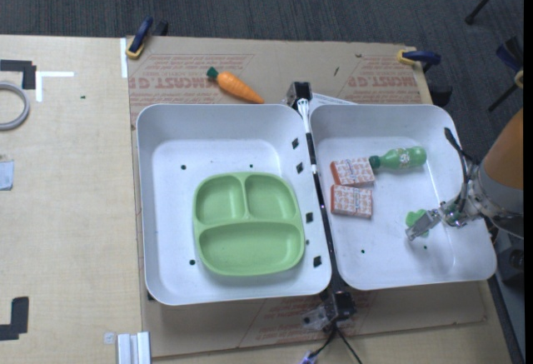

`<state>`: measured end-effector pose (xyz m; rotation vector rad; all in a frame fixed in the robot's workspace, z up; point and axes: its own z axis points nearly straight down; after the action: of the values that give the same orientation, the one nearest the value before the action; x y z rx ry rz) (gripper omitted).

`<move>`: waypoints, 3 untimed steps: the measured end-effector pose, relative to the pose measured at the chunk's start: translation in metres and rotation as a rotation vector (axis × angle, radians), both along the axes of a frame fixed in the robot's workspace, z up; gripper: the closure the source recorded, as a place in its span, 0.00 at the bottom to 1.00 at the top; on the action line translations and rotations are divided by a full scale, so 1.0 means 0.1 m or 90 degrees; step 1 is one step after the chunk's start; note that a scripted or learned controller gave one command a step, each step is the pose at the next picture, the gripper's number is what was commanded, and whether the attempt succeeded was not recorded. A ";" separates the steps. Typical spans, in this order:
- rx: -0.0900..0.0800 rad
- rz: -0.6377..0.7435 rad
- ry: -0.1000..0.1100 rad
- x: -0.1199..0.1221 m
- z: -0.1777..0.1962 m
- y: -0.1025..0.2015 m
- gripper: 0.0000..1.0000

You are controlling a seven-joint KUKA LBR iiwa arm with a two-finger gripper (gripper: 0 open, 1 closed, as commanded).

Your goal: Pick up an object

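Pick underway, not done: hand [429, 221] low in right bin [466, 266], pinching small green object [415, 219], unlifted.

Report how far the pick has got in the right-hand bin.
Done: the arm has reached into the right white bin; the two-finger gripper sits low at a small green object. In hand: whether that piece is actually gripped cannot be told, and nothing looks lifted. Left: close and raise it. The green plastic bottle and two patterned orange blocks lie untouched.
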<state>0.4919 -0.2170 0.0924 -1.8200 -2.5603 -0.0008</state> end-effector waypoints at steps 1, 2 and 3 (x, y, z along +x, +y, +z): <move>-0.001 0.238 -0.002 0.52 0.00 0.33 0.00; -0.002 0.236 -0.003 0.52 0.10 0.33 1.00; 0.000 0.289 -0.001 -0.08 0.00 0.69 1.00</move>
<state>0.4837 -0.1479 0.0922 -1.1969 -2.9052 -0.0008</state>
